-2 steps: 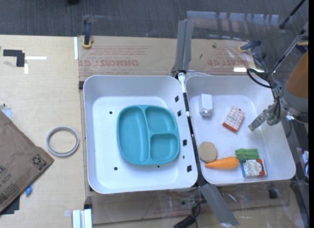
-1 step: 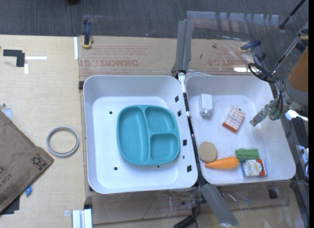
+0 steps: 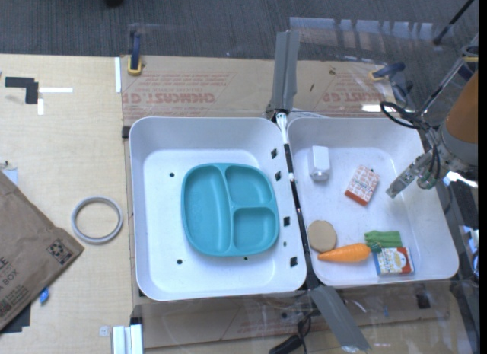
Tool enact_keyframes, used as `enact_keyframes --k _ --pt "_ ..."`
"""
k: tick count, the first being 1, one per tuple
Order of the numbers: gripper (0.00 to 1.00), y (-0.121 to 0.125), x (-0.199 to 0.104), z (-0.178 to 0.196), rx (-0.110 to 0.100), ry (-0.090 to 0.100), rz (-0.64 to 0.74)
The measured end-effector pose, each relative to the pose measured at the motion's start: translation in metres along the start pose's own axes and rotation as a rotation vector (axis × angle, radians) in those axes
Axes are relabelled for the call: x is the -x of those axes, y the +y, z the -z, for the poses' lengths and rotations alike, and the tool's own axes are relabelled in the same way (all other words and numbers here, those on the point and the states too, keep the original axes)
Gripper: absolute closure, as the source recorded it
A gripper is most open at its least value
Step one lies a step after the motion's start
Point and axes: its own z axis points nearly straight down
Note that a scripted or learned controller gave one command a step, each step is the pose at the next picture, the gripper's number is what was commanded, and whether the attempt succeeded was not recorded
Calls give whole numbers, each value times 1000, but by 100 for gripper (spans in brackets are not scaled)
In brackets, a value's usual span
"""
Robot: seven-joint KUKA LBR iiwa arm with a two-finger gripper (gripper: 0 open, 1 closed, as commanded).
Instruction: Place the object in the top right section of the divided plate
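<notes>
Divided plate [image 3: 228, 209] in left bin [image 3: 152, 192]; carrot [image 3: 346, 253] in right bin [image 3: 426, 269].

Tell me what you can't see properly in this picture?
- The two-finger gripper in the camera view: too small and blurred to tell how its fingers stand.
- The grey arm: cut off by the right edge.
- The small printed orange packet and the small colourful carton in the right white bin: print too small to read.
- The brown cardboard sheet: cut off by the left edge.

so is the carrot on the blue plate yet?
No, the carrot lies in the right bin beside a round cookie; the plate sits in the left bin.
</notes>
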Motion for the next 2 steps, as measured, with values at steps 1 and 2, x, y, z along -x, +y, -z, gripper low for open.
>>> enact_keyframes --k 1,2 --pt "100 4 4 5 0 -1 27" --pt "100 -2 -1 18 0 0 78"
